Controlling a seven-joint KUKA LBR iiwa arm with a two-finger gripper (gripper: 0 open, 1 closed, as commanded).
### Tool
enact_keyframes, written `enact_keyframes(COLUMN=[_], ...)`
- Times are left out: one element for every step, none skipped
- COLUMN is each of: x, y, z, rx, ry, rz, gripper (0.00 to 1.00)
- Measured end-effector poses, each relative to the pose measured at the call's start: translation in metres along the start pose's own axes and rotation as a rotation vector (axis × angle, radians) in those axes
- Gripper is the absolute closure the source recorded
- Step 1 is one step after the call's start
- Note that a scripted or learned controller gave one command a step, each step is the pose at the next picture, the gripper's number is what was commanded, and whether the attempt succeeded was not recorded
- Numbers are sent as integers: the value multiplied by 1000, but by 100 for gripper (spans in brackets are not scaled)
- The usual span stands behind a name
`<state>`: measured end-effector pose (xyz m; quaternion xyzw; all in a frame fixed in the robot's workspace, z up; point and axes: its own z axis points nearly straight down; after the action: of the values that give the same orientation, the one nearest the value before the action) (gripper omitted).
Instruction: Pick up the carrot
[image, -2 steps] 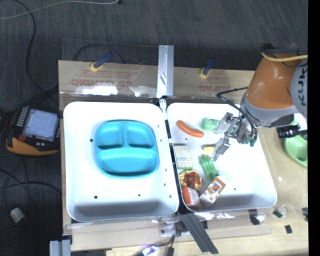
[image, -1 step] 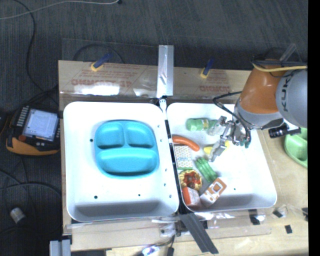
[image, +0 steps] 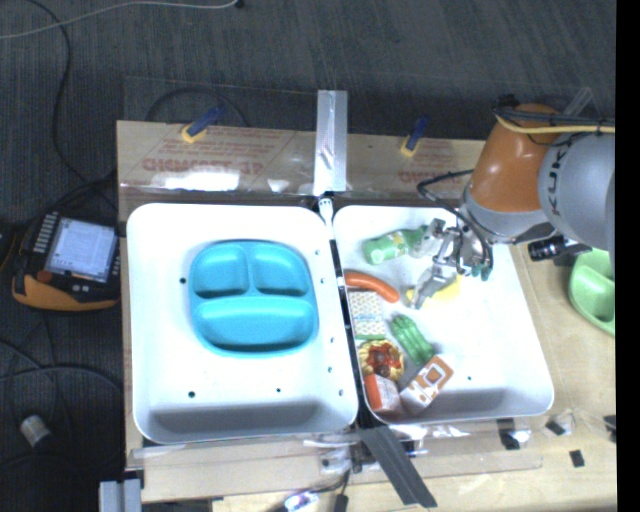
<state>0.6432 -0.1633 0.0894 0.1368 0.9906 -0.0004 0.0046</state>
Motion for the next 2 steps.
enact_keyframes(x=[36, 61], y=[21, 8], z=[-71, -8], rx=[-1, -5], ry=[7, -10], rz=[256, 177], gripper=[0, 0])
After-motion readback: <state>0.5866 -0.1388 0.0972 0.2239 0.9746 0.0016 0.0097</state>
